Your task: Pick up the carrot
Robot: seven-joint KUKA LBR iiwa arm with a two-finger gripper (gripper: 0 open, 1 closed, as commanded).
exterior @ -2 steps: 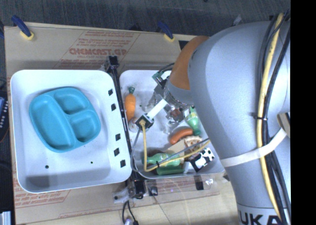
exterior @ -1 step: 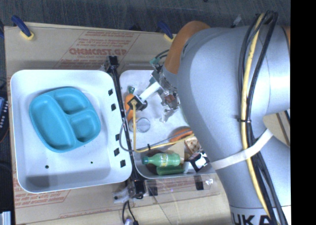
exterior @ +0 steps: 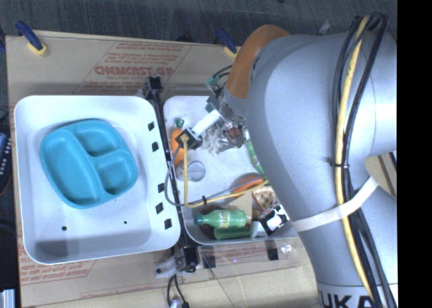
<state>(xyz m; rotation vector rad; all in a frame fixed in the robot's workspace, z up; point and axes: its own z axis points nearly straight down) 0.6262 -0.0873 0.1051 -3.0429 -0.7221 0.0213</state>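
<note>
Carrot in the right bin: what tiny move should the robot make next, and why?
Probably shift the gripper toward the view's bottom edge, until it is over what looks like the carrot. The gripper hangs farther up the right bin, apart from the carrot, which lies near the green bottle.

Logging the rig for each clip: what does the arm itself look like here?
A bulky rounded grey arm, an orange band above the wrist, yellow and black cables along its side, a white strap round it, partial KUKA lettering low down. The tool looks silvery.
</note>
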